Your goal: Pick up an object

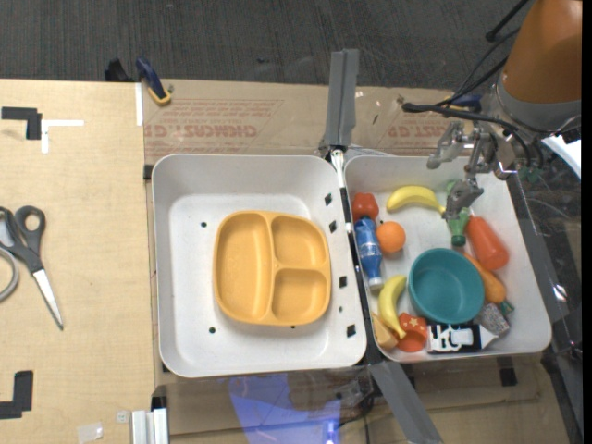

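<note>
Reaching in from the right, the arm (546, 54) hangs its gripper (460, 213) low over the far part of the right bin (532, 340), just beside the right tip of a yellow banana (413, 197) and above the top end of an orange-red carrot-shaped toy (487, 242). From where I stand the tip is a dark greenish blur, so whether the claw is spread or closed, or has anything in it, I cannot tell.

The right bin is crowded. A red pepper-like piece (364, 205) lies near the far left wall, with a blue bottle (369, 252) lying lengthwise just nearer than it and an orange ball (390, 237) touching the bottle's right side. A teal bowl (446, 285) sits upright toward the near middle, a second banana (392, 303) curving along its left side. Nearer still are a small red tomato-like thing (413, 330) and a black-and-white box (453, 339).

The left bin (176, 340) holds a yellow divided plate (273, 268) lying flat in its middle. Well apart, far left on the wooden bench (74, 248), lies a pair of scissors (35, 257).
</note>
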`<state>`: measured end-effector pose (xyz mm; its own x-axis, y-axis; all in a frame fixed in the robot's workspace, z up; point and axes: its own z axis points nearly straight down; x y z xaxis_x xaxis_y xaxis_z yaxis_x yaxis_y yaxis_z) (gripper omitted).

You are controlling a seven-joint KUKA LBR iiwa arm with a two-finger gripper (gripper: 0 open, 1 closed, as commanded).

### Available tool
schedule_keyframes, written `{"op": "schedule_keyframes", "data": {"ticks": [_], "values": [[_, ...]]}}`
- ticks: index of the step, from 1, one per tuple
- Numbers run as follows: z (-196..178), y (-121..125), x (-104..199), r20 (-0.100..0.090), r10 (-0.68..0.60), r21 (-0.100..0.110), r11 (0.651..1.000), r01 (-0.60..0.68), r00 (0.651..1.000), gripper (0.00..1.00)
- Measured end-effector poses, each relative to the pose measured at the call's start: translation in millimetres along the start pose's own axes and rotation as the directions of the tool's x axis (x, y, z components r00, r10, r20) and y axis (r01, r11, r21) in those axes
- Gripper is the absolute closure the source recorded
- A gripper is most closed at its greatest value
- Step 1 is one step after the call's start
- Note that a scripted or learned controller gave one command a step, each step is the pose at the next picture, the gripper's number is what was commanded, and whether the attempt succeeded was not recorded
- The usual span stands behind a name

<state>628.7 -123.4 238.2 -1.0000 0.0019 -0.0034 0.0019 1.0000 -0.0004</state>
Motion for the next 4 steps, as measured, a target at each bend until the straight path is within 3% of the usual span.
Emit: {"op": "schedule_keyframes", "data": {"ticks": [1, 2, 3, 4], "values": [[145, -35, 3, 0.002, 0.196, 0.001, 0.981, -0.196, 0.981, 0.0], [144, -90, 65, 0.001, 0.114, 0.001, 0.994, -0.114, 0.994, 0.0], [145, -44, 94, -0.001, 0.166, 0.0, 0.986, -0.166, 0.986, 0.0], [143, -21, -11, -0.012, 0.413, 0.006, 0.911, -0.413, 0.911, 0.0]]}}
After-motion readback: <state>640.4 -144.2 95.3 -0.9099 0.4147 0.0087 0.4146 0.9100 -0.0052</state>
